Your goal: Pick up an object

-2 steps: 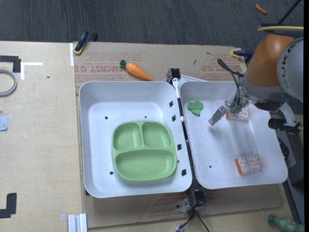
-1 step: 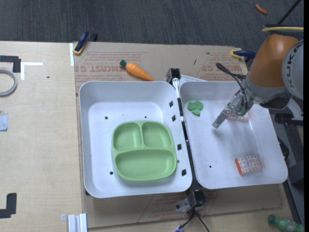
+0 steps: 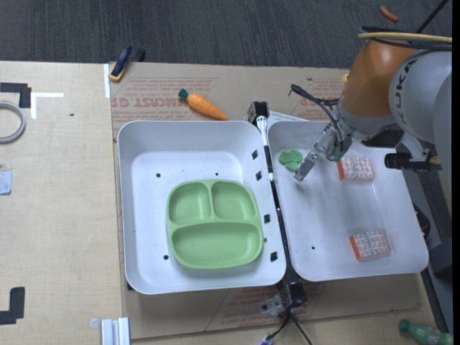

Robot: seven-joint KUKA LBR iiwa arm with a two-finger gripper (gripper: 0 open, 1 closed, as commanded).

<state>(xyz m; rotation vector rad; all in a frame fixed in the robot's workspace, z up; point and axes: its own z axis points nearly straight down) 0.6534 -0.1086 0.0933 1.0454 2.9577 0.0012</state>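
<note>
My gripper [image 3: 305,169] reaches down into the right bin [image 3: 338,221], its tip just right of a small green object [image 3: 290,159] near the bin's far left corner. Two red-and-white packets lie in the same bin: one [image 3: 356,169] to the right of the gripper, another [image 3: 370,244] near the front right. The fingers point down and left; whether they touch the green object is unclear.
The left bin [image 3: 144,214] holds a green divided plate [image 3: 213,223]. A toy carrot [image 3: 203,104] lies on the cardboard behind the bins. A blue-and-yellow tool [image 3: 120,63] sits at the far left of the cardboard. A green bottle [image 3: 424,330] lies at the front right.
</note>
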